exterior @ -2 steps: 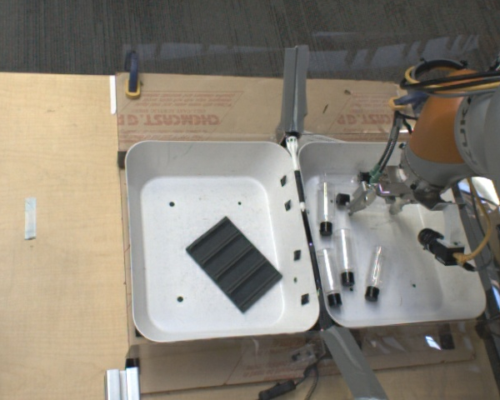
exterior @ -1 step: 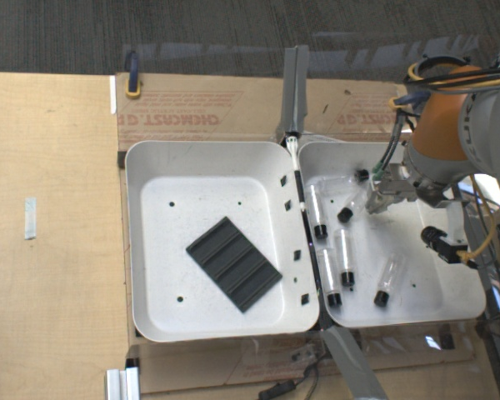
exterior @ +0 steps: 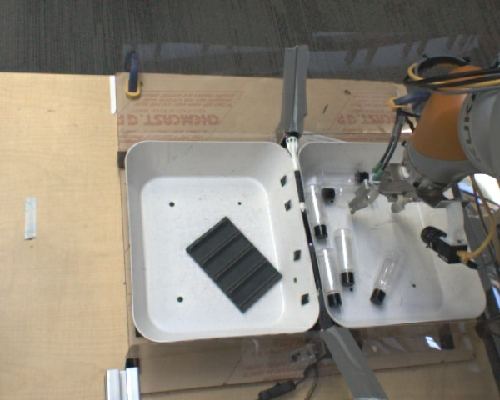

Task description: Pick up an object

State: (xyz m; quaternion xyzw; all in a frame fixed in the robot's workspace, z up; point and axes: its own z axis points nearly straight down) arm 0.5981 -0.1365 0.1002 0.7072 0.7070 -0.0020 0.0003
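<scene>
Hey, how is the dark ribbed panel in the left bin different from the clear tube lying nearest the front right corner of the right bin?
The ribbed panel is dark, flat and opaque; the clear tube is see-through, rounded, with a black cap. The panel is much larger than the tube. The panel lies alone in the left bin; the tube shares the right bin with other capped tubes. Both lie flat, at a diagonal, untouched by the hand.

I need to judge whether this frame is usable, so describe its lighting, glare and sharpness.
Camera view: even overhead light, soft shadows only; the dark ridged block in the left bin is crisp; the clear tubes in the right bin nearly wash out against the bright white floor, their black caps reading best; the gripper looks slightly soft.
</scene>
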